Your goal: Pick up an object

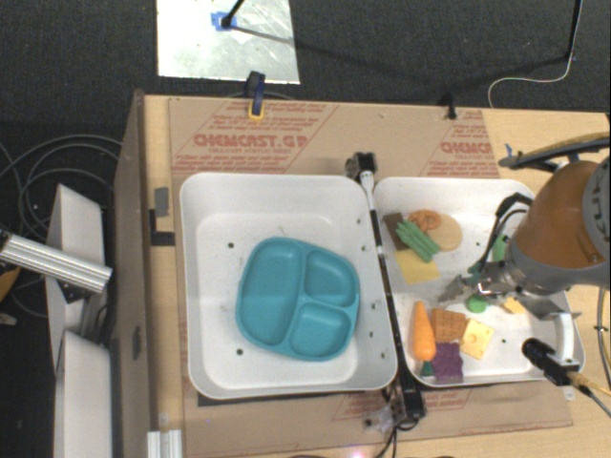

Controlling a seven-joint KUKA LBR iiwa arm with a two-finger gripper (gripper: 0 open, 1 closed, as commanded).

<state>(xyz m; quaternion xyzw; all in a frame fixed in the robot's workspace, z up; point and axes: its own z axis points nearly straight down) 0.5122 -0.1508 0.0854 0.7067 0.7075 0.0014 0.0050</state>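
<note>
The right white bin [458, 191] holds several toy foods. A green pickle [416, 239] lies against a tan round cookie [435, 225], with a yellow block [417, 268] just below them. Nearer the front lie an orange carrot [423, 330], a brown cracker [448, 325], a yellow cheese wedge [476, 339] and a purple piece [447, 362]. My gripper [473, 292] hangs low over the bin's right half, right above a small green piece [477, 304]. The wrist hides whatever lies under it.
The left white bin [205, 256] carries a blue divided plate [298, 297]. A black divider rail [380, 265] runs between the two bins. The arm's orange band [563, 219] overhangs the right bin's right rim. Cardboard [286, 132] lies behind the bins.
</note>
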